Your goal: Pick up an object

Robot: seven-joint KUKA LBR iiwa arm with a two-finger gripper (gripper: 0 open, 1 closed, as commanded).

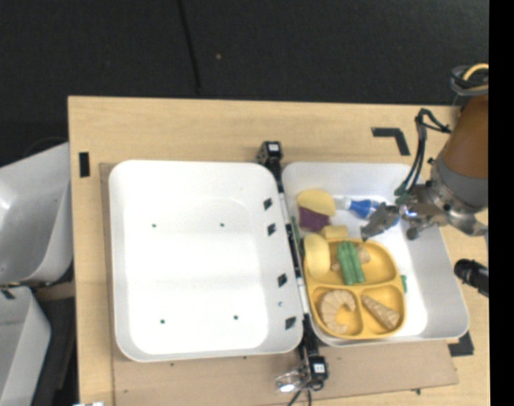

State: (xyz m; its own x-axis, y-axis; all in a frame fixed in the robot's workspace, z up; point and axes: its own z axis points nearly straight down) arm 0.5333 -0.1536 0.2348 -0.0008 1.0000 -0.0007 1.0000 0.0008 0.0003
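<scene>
**A:** Gripper (390, 218) sits over our right bin (439, 311), beside the blue thing (358, 205), above the tray (355, 290). Approach step?

**B:** Yep. Can't tell its grip; we'd drop and close next.

My arm (467, 155) is cut off at the right side of the view, so I see just the orange band and wrist part. My claw (390, 218) is small and dark against the right bin (439, 311); can't tell the finger gap or whether anything sits between them. Blue-and-white item (358, 205) just left of my claw is partly covered by it, too small to identify. Purple piece (312, 218) is tucked partly under the yellow lump (316, 200). Yellow tray (358, 299) hides the bin floor under it. Food shapes in its lower compartments are blurry. Grey-white object (20, 218) at left is cropped by the frame edge.
</scene>
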